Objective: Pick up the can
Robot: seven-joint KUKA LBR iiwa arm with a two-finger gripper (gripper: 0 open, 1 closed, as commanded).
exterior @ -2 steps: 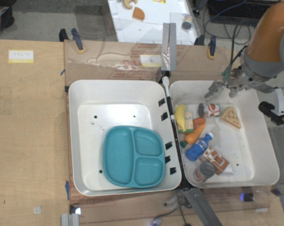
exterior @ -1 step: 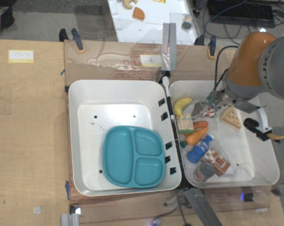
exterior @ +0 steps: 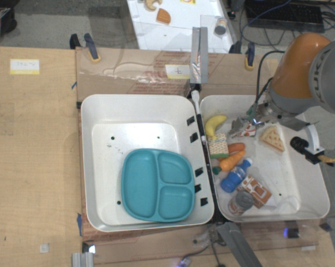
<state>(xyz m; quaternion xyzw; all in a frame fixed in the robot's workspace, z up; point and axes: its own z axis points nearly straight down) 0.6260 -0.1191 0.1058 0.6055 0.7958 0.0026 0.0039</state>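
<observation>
Brown can (exterior: 249, 194) lies in rt bin (exterior: 311, 204); arm's jaws (exterior: 249, 122) near banana (exterior: 214, 124), state unclear.

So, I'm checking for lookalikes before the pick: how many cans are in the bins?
1. The can lies on its side at the near edge of the right bin, just beyond the blue bottle. Another could hide beneath the arm.

Can (exterior: 248, 194) lies near right bin's (exterior: 314, 204) front edge.

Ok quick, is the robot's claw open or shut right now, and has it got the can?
Gripper: cannot be told; it sits over the right bin's far end. The can lies at the near end, apart from it, not held.
</observation>
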